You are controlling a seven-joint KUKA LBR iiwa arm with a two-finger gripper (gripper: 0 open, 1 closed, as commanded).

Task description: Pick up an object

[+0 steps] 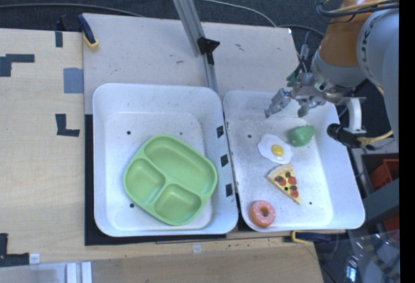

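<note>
Toy food lies in the right-hand bin: green lump, fried egg, pizza slice, doughnut. Above them the gripper hovers, fingers spread, empty. Likely light and stiff, the rounded lump looks easiest, pinched across its sides.

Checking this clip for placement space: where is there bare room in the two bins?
Right bin: bare floor along its left side, from the gripper down to the donut. Crowded centre-right: fried egg, green lump, pizza slice. Left bin: bare above the green plate.
</note>
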